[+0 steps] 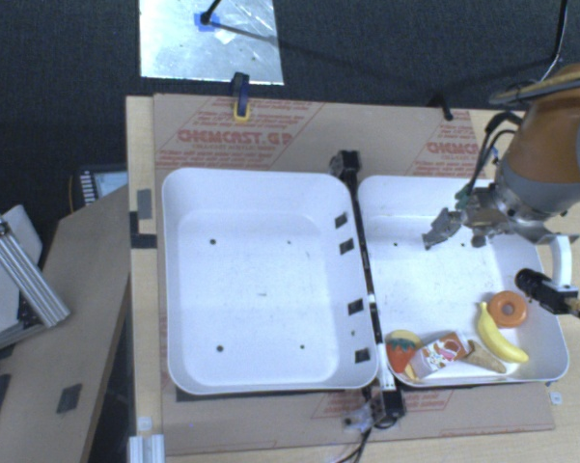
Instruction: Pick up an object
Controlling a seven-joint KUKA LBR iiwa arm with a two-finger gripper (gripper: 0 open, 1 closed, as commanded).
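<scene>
A pale wooden bench (77,355) is sitting on dark carpet, and a printed cardboard sheet (270,128) is lying on it beneath two shallow white bins. A square of shiny metal sheet (212,27) is lying on the carpet beyond the bench's far edge, with a yellow clamp (240,99) gripping the cardboard's far edge just below it, and an aluminium rail (14,258) is slanting in at the bench's left edge. The left bin (261,278) is showing its bare white floor. The right bin (444,268) is holding a small cluster along its near edge: a banana (499,336) is lying with its long axis running from the bin's right wall down toward the near right corner, curving as it goes; an orange ring-shaped toy (508,308) is resting just beside the banana's upper end; a red and white packet (436,354) is lying near the near wall, and what seems to be a round red and yellow fruit (402,347) is sitting at its left, close to the divider between the bins. The arm is reaching in over the right bin's far right corner, and the gripper (444,228) is hanging above the bin's far half, well apart from the cluster. Whether the jaws are spread or pressed together is something I cannot tell from this slant; nothing is showing between them.
</scene>
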